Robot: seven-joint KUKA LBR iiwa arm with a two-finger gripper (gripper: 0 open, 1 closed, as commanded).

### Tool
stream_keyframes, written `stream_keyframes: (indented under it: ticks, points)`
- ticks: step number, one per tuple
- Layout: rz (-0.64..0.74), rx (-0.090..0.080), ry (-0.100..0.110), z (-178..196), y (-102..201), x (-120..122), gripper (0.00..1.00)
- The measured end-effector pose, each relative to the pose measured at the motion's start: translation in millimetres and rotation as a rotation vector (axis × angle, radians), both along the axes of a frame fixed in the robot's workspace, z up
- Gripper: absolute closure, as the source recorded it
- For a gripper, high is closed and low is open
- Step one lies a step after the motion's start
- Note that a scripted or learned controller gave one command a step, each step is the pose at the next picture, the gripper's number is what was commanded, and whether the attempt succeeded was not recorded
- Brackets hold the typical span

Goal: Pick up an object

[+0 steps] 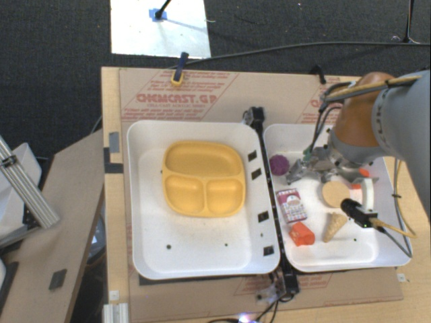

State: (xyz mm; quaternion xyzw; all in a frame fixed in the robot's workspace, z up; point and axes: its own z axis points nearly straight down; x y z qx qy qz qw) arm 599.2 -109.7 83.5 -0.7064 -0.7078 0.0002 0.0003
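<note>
The two-finger metal claw [304,169] is being held low over the far-left part of the right-hand shallow white plastic bin [384,251], just right of a small round purple object [279,163]. How far its jaws are parted cannot be told, and nothing is being seen between them. The likeliest targets are being crowded together: the purple ball at the bin's left wall, a flat tan disc [334,194] just right of the claw, a pink-and-white printed rectangular packet [291,204] nearer, its long axis running near to far, a small orange-red block [302,233], and a tan cone [334,226] whose tip is pointing toward the near-left. A descent here is risking a strike on the dividing wall, or the ball being rolled aside. The yellow three-compartment plastic tray [204,178] is lying in the left bin [151,247].
</note>
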Motion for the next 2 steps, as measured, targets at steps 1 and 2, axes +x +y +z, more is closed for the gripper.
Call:
stream_keyframes:
  ticks: [1, 2]
  points:
    - [0.0, 0.0, -0.004, 12, 0, 1, 1.0]
    - [-0.001, -0.001, -0.005, 56, -3, 1, 1.0]
